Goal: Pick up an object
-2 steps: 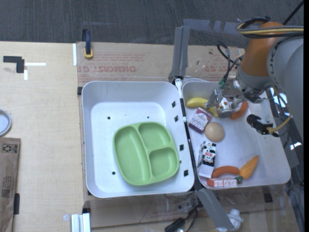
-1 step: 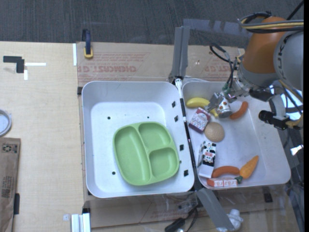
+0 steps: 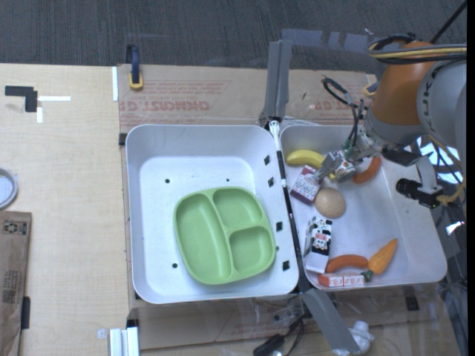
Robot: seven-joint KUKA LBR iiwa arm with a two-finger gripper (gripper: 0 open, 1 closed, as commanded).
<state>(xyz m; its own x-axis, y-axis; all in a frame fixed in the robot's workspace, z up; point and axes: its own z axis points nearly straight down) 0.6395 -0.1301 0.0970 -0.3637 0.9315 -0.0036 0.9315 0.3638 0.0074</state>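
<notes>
Camera view: two-finger gripper (image 3: 338, 165) low in the right bin, jaw state unclear; yellow plastic banana (image 3: 305, 156) just left, lying roughly left-right

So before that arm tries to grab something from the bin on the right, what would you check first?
1. Gripper over the right white bin: ok.
2. Something under it: ok, yellow banana and round beige ball lie close.
3. An object already held: cannot tell.
4. Crowding: not ok, the small red-and-white box touches the ball.
5. Green divided plate out of the way in the left white bin: ok.
</notes>
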